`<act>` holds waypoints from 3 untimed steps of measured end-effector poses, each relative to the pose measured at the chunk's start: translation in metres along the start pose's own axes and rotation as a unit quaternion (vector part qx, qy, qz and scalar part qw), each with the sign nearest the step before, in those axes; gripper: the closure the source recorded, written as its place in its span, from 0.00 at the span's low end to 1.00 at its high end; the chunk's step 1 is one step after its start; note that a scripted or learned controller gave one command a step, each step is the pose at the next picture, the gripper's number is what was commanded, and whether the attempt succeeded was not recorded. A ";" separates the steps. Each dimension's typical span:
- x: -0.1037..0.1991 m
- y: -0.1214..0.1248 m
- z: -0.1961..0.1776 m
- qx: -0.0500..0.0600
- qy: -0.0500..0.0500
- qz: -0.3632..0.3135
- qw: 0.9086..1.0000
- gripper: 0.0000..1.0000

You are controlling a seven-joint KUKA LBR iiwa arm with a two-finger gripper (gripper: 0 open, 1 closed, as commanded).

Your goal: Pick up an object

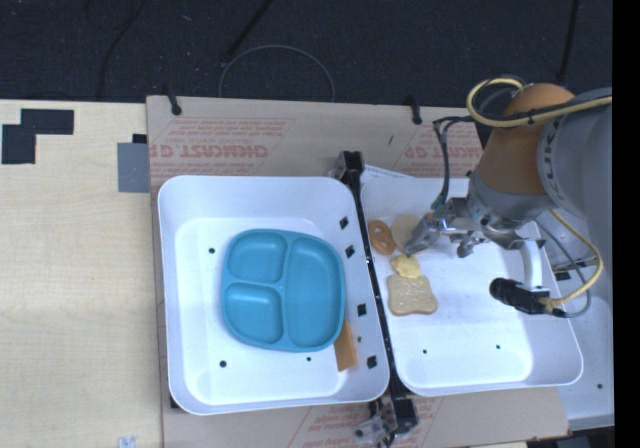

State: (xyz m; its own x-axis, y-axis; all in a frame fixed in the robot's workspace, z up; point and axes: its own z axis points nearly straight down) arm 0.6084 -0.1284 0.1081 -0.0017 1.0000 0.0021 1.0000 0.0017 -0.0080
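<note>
Two shallow white bins were seen side by side on the bench. In the left bin (190,356) a blue divided plate (283,289) was laid, with a thin tan strip (344,348) just beside its lower right edge.

In the right bin (480,361) three food pieces were clustered near the left wall: a brown oval piece (381,236), a small yellow piece (405,266) and a tan toast-like slice (411,295), the last two touching.

The gripper (428,234) was positioned low over the right bin, just beside the yellow piece. Whether its fingers were open or closed could not be told. Nothing was seen held.
</note>
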 end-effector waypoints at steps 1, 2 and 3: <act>0.001 0.000 0.022 -0.001 0.000 0.001 1.000 0.00; 0.000 0.000 0.011 -0.002 -0.001 0.002 1.000 1.00; 0.007 -0.001 -0.035 -0.004 -0.001 0.000 1.000 1.00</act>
State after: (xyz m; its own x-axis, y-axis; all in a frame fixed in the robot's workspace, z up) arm 0.6080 -0.1218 0.1431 -0.0014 1.0000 0.0002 1.0000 0.0014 0.0010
